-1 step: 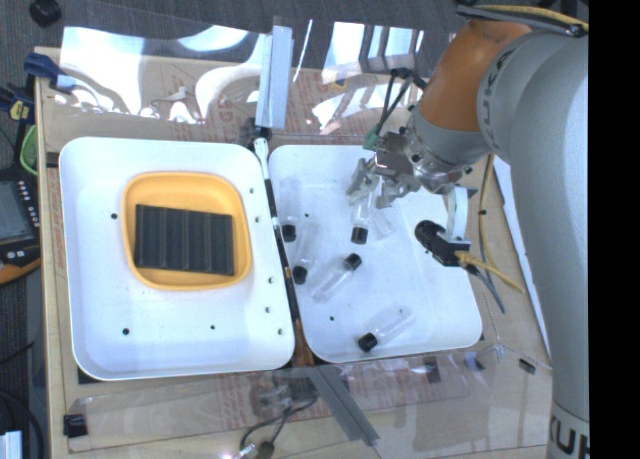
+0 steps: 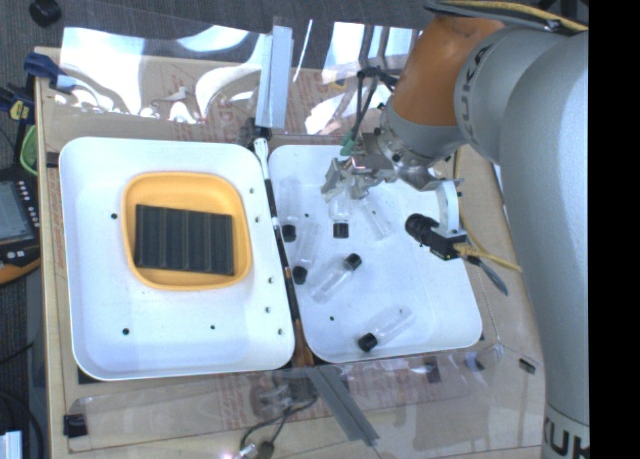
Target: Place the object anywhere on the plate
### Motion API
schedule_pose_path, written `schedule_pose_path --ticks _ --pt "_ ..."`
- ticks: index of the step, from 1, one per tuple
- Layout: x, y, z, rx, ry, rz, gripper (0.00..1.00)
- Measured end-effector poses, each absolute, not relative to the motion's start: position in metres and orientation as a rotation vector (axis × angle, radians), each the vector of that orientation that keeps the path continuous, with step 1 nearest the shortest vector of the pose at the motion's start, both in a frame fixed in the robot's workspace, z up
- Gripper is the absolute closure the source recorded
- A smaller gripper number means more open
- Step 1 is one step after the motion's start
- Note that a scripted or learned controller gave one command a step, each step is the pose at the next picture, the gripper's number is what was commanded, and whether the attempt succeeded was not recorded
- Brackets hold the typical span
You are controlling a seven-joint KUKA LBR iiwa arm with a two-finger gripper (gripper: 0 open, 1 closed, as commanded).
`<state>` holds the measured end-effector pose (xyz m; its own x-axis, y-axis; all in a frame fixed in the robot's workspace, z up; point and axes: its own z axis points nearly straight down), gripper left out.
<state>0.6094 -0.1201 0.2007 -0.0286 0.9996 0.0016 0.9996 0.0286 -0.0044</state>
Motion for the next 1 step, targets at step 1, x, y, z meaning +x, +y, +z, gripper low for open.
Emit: schedule_pose_path --ticks 1 --pt "0.6037 -0.0640 0.1904 -2.067 -2.358 0.006 1.00"
